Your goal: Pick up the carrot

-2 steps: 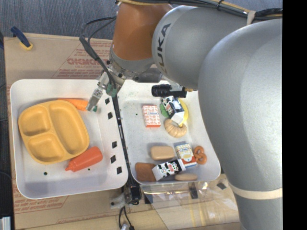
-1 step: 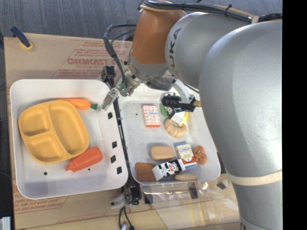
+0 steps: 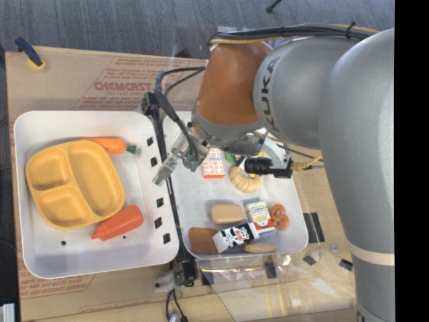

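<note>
1. Carrot point(image 3: 112, 145): orange body, small and tapered, with a dark green stub of top at its right end.
2. Pose: lies flat on its side, long axis roughly horizontal in the camera view, green end pointing toward the gripper point(image 3: 175, 161).
3. Place: to the left of the gripper and slightly above it in the view, apart from the fingers, nothing gripping it.
4. State: whole, resting, partly tucked behind the upper edge of the yellow tray point(image 3: 74, 182).
</note>
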`<state>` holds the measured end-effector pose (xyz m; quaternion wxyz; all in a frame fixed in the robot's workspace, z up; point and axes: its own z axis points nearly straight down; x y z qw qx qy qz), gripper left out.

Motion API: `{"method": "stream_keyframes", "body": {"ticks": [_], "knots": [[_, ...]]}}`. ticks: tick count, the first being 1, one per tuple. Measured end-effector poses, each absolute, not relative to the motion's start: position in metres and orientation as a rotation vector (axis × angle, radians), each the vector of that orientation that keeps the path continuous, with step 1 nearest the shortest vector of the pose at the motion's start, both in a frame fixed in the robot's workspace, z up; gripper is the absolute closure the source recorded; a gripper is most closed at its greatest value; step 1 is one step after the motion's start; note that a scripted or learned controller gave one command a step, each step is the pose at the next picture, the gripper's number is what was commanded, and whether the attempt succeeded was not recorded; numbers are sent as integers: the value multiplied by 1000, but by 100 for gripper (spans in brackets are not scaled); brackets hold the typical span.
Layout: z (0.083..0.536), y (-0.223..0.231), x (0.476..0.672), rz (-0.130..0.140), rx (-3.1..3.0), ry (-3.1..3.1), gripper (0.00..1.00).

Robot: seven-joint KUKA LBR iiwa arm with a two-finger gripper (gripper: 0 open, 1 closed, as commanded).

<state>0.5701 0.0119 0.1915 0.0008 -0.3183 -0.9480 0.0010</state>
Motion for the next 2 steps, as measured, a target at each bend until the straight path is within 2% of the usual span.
{"method": "stream_keyframes", "body": {"ticks": [1,2], "knots": [[192,-52,590,4,-1141,-2929,0],[134,-133,528,8,-1018,-2967,0]]}}
